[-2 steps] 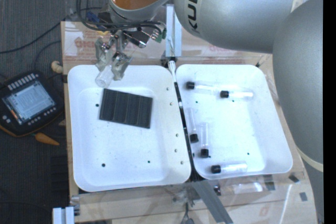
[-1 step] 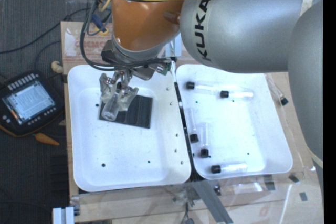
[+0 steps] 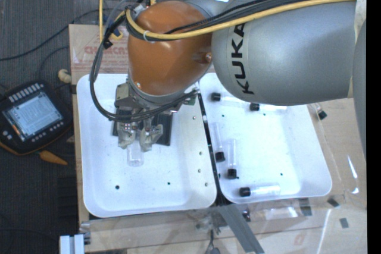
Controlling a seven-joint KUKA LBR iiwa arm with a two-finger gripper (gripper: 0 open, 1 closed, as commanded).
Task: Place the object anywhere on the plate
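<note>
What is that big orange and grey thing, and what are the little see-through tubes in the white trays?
The big thing is a robot arm. It is grey with an orange part near its wrist, and it reaches in from the right. The camera sits above the bench and looks down at a slant.

At the end of the arm is a gripper, a kind of hand with two fingers. It hangs over the left white bin. A small clear tube shows right under its fingertips, but I cannot tell if the fingers are pinching it.

The right white bin has more clear tubes with black caps: one lying near the front and one near the middle. A few small black caps lie loose there too.

To the left, off the bench, lies a handheld control pad with a screen.
</note>
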